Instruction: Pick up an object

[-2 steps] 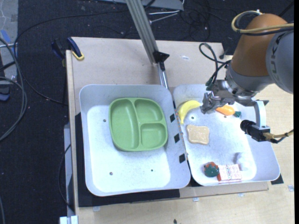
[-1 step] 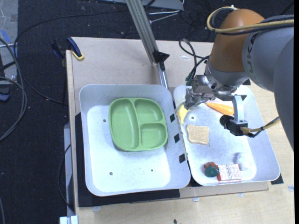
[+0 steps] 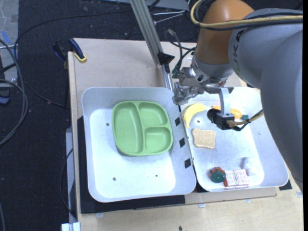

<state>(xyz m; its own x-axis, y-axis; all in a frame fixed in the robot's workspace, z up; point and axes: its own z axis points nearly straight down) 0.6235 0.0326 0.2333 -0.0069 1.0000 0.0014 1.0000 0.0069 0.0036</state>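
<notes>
We are looking at a robotics lab. A grey and orange robot arm (image 3: 269, 57) is reaching over a plywood bench (image 3: 120, 61) that is carrying two white bins (image 3: 98, 177) (image 3: 269, 167). A metal rail (image 3: 144, 23) is rising behind them, and black cables (image 3: 21, 105) are trailing across the dark carpet (image 3: 38, 177).

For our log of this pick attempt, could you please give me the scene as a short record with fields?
left bin: holds a green divided plate
right bin: holds a banana, a slice of bread, a small red and green fruit and a red and white box
gripper: at the far end of the wall between the bins, just left of the banana
task state: every object lies in its bin, none lifted
</notes>
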